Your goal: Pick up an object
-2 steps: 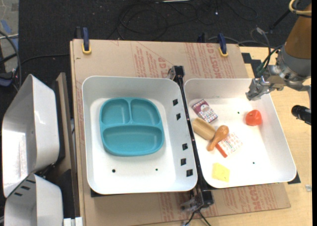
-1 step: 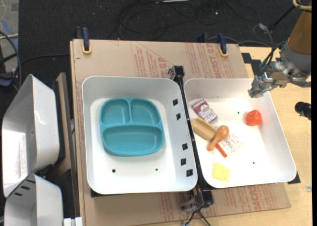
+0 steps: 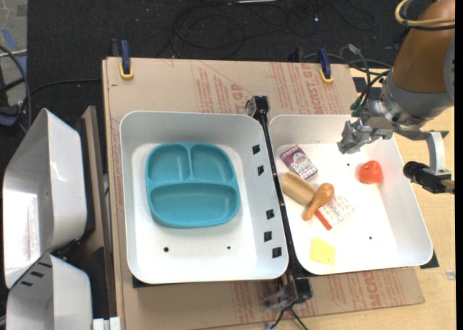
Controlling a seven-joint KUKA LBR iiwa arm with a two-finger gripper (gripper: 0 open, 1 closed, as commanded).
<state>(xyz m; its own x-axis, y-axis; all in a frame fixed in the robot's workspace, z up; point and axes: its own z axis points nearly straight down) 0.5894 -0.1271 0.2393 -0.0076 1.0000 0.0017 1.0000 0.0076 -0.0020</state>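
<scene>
Dark floor littered with cables round the far side, and in the middle a cardboard-topped bench (image 3: 217, 82) with two shallow white bins clamped side by side. The left bin (image 3: 137, 176) has a teal divided tray (image 3: 192, 184) sitting in it. The right bin (image 3: 405, 242) is where the action is: a small purple packet (image 3: 299, 161), a tan roll (image 3: 296, 188), an orange carrot-like toy (image 3: 318, 200) lying across a clear printed wrapper (image 3: 337, 210), a yellow block (image 3: 323, 252) toward the near edge, and a small red fruit-like piece (image 3: 370, 172) off to the right.

The arm reaches in from the right, and the gripper (image 3: 349, 139) hangs over the far part of the right bin, above bare white floor. I'd call this the approach stage; nothing is between the fingers. Whether they are spread or pinched together I can't tell from here, the tips are just a dark cluster.

Nearest candidates: the red piece sits just near and right of the tips, the purple packet to their left and slightly nearer. Both lie apart from the fingers, nothing touching. By my reckoning the next move calls for a sideways shift to centre over one of them, then a straight descent with the fingers straddling it. The red piece looks small and rounded, so it could roll away from a poorly centred pinch.
</scene>
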